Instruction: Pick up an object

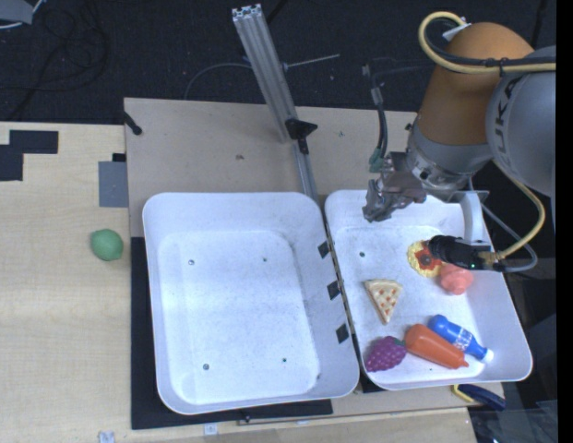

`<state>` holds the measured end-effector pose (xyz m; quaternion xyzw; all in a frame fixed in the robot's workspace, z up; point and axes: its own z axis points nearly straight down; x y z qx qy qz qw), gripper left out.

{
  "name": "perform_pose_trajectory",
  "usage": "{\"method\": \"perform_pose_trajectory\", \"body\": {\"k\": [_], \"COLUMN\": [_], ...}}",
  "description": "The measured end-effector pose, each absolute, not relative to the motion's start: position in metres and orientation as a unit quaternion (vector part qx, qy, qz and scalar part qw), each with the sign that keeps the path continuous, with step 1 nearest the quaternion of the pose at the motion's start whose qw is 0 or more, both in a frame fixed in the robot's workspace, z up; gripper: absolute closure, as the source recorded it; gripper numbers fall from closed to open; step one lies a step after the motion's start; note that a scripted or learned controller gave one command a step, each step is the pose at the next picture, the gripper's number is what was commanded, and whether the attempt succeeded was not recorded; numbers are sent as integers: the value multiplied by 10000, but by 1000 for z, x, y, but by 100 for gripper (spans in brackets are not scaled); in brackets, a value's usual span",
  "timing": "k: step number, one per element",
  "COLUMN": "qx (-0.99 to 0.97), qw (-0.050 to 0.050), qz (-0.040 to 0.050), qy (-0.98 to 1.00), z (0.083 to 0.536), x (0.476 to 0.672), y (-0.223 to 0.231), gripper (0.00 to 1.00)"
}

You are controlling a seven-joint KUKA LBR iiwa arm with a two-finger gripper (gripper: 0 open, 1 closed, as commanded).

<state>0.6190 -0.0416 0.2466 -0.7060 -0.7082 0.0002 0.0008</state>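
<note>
The gripper hangs over the far end of the right bin, its dark fingers pointing down toward the white floor; nothing sits between them, and whether they are spread or closed I cannot tell from this angle. All the candidate objects lie in that same bin, nearer the camera than the gripper. A pizza slice rests about mid-bin — the closest piece to the gripper, yet clearly apart from it. Toward the bin's right wall are a yellow-and-red toy and a pink ball, partly crossed by a black cable part. At the near end lie purple grapes, an orange carrot and a blue bottle, the carrot and bottle touching. A green ball sits on the bench, well left of the left bin.
</note>
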Motion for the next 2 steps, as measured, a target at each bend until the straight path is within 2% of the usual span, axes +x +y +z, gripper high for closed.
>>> {"method": "perform_pose_trajectory", "body": {"k": [2], "qx": [-7062], "qw": [7], "qz": [3], "qy": [-7081], "z": [242], "x": [582], "y": [50], "gripper": [100]}}
